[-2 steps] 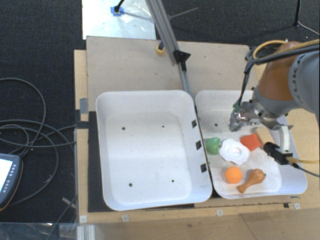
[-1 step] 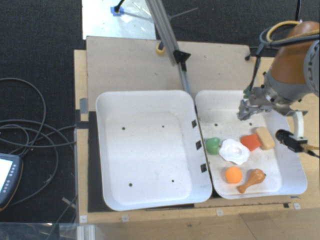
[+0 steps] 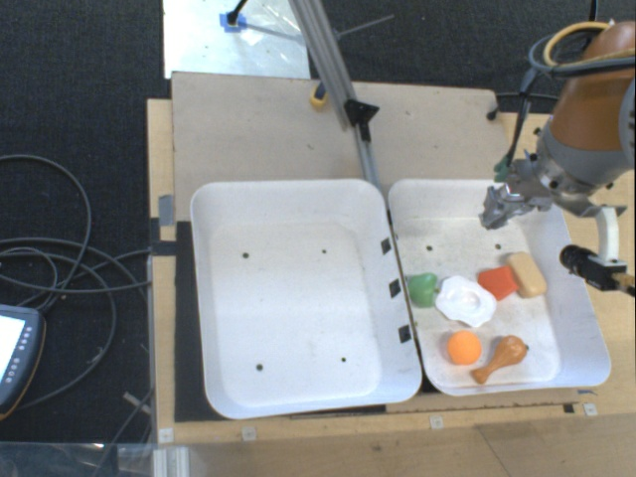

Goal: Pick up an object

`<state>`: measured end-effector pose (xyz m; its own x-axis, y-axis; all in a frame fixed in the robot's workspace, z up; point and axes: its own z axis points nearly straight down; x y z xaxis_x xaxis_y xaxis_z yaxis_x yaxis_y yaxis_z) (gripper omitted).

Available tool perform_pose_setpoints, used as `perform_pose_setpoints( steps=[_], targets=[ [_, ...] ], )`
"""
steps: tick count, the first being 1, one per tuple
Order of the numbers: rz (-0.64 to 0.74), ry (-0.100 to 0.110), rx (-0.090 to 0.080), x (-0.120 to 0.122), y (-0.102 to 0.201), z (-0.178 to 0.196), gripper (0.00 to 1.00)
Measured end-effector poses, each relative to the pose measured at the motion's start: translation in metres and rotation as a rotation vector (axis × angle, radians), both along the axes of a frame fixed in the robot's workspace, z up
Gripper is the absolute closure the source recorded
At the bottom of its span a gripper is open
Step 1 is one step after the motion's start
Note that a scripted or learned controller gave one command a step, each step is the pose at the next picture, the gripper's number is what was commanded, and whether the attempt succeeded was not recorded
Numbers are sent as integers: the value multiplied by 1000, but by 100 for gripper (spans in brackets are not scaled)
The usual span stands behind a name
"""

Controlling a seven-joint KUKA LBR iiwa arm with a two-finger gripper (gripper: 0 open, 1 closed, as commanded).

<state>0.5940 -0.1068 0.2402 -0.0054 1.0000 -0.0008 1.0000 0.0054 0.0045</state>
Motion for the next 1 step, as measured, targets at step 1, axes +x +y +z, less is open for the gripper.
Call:
perform_pose_setpoints(
  steps=[1],
  targets=[
    [5,1,3,30,51,-3,100]
  ],
)
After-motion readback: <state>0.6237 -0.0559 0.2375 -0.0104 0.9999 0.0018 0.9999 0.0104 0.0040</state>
